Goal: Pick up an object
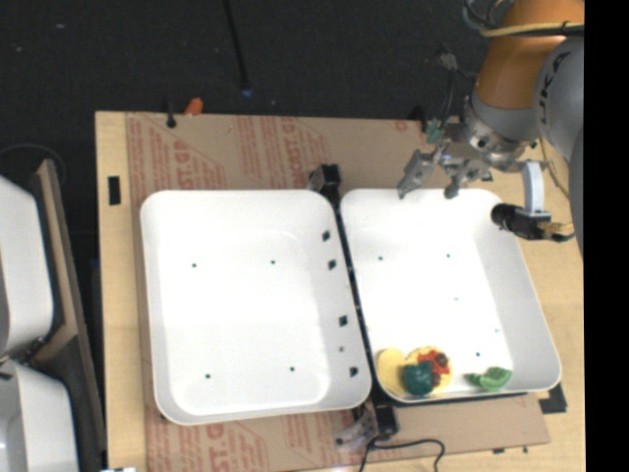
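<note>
Objects to pick: a small cluster of toys lies in the near corner of the right-hand shallow white bin (511, 293), at about 6 o'clock within that bin, pressed against its front wall.
Cluster make-up: a flat yellow rounded piece (391, 367) on the left; a dark teal lump (418, 382) with a red and orange bit (433, 360) touching it on top; a small green leaf-shaped piece (489, 377) just beside them on the right, a little apart.
End effector: the two-finger end effector (432, 180) hangs over the far rim of the same bin, at about 12 o'clock, with its two fingers spread apart and nothing between them.
Key relation: the toys lie toward 6 o'clock from the end effector, well apart from it, across almost the whole depth of the bin.
Long axis: the cluster runs from 9 to 3 o'clock along the front wall.
Arm: the grey arm with its orange band (516, 62) comes in from 2 o'clock.
Other bin: the left-hand shallow white bin (246, 303) on the bench (256, 150) plays no part in this reach.
Judgement: the wall close behind the toys probably leaves little room for a finger on that side.
</note>
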Available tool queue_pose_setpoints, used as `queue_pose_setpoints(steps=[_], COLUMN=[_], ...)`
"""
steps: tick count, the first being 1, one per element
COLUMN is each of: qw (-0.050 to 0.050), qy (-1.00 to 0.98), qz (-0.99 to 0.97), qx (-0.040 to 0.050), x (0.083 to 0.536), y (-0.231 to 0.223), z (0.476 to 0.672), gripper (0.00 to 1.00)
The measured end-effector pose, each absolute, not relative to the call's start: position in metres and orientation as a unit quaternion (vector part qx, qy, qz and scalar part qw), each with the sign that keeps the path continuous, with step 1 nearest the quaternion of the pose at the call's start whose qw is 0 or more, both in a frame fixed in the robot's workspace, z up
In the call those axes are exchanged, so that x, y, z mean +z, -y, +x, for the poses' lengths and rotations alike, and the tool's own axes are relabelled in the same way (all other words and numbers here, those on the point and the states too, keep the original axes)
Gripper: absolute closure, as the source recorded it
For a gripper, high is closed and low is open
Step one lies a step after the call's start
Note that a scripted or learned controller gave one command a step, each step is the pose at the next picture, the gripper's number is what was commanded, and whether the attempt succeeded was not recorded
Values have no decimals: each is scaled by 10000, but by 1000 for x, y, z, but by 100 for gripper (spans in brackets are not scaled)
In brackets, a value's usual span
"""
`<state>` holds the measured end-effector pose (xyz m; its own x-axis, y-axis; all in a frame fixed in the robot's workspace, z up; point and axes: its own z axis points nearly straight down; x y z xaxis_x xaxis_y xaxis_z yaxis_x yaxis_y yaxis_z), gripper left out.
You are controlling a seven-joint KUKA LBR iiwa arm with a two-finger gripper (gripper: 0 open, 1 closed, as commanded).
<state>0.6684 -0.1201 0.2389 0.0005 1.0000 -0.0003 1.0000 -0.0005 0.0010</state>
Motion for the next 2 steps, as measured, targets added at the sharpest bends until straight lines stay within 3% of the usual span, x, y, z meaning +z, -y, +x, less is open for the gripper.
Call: queue_pose_setpoints(steps=[1, 2], qw=[20, 15], qy=[-7076, -7068], qz=[7066, 7074], qx=[20, 14], x=[281, 302], y=[89, 79], z=[608, 525], gripper=[0, 0])
